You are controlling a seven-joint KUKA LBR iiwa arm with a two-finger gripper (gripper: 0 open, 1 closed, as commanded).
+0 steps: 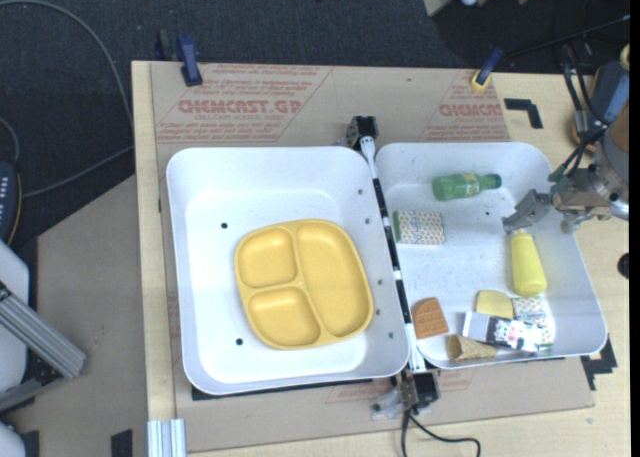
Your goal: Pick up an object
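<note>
dark carpet | plywood bench [300, 105] | two white bins [200, 245] | jaws [548, 207] spread wide over yellow bottle [526, 263]

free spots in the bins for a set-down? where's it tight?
Left bin: bare floor rings the yellow divided tray, widest along the far wall. Right bin: bare middle between the green bottle, patterned packet and yellow bottle. Crowded: right bin's near corner, and by the gripper.

A robotics lab, by the look of it. The wooden bench [300, 105] is a plain board stencilled with a supplier's name, held by blue clamps [187, 57] at its far edge. On it two white bins [190, 245] sit side by side, cables [90, 35] trail over dark carpet left of the bench, and aluminium framing [35, 330] stands nearby.
</note>
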